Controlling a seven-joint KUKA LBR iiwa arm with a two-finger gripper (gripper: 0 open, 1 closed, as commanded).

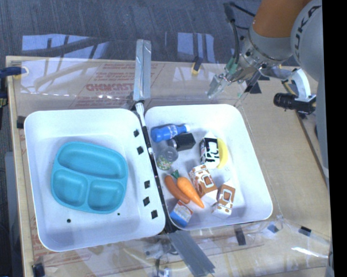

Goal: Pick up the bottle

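Fingers (222, 86) hung above bench beyond right bin's (252, 160) far rim; couldn't tell if open or closed, nothing seen betw. them. Blue bottle (168, 132) lay on its side in right bin's far-left corner, nr divider, just beside clear jar (167, 156) & black block (184, 141). Carrot (184, 189) lay closer to cam.

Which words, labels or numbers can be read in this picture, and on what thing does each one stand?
"CHEMCAST": red print on the clear sheet behind the bins, faint.
"KU": grey arm, cut off at the edge.
Cartons, blue bottle: print too small to read.
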